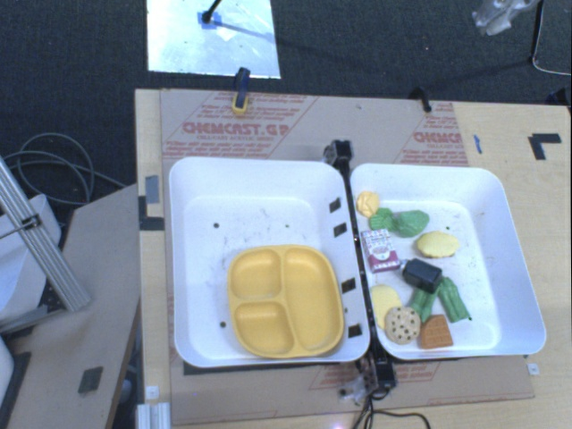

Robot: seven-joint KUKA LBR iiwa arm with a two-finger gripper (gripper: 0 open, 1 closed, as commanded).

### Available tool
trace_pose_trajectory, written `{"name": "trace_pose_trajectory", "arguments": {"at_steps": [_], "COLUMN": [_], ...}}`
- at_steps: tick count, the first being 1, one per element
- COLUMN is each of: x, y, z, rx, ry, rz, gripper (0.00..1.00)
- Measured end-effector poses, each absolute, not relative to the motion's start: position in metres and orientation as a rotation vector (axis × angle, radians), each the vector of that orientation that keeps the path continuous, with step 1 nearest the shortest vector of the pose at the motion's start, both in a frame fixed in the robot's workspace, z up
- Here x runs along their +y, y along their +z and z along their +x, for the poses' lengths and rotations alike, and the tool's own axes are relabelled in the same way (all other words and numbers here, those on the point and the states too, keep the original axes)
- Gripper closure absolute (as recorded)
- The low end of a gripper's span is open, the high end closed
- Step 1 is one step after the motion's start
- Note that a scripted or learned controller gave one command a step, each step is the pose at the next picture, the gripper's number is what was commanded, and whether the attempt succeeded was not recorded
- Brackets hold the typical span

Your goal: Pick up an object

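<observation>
The gripper [500,3] sits at the top right corner of the view, well above the bench and well apart from both bins; it is blurred and partly cut off, so its state cannot be told.

The objects to pick lie in the right bin [514,231], clustered toward its left half. They are small toy foods and packets: a pale yellow piece [367,204] near the top, a green leafy piece [400,222] beside it, a yellow lemon-like piece [437,244], a pink-and-white packet [381,249], a black block [422,274], two green pod-like pieces [452,300] partly tucked under the block, a pale yellow disc [384,299], a chocolate-chip cookie [401,325] overlapping that disc, and an orange-brown square [435,332] touching the cookie.

The left bin [192,239] holds one yellow tray [286,299] with three compartments, set toward the near right corner.

The packet's print is too small to read.
</observation>
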State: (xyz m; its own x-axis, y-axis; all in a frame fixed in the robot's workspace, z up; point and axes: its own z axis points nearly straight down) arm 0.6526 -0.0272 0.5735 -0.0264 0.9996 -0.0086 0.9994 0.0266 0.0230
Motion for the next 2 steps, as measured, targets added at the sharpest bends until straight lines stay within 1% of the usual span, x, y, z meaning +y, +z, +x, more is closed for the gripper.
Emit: {"name": "trace_pose_trajectory", "arguments": {"at_steps": [1, 2], "x": [-0.027, -0.027], "y": [0.573, 0.585], "z": [0.653, 0.653], "rx": [2.237, 2.236], "ry": [0.015, 0.018], "rz": [2.175, 2.170], "gripper": [0.00, 1.00]}}
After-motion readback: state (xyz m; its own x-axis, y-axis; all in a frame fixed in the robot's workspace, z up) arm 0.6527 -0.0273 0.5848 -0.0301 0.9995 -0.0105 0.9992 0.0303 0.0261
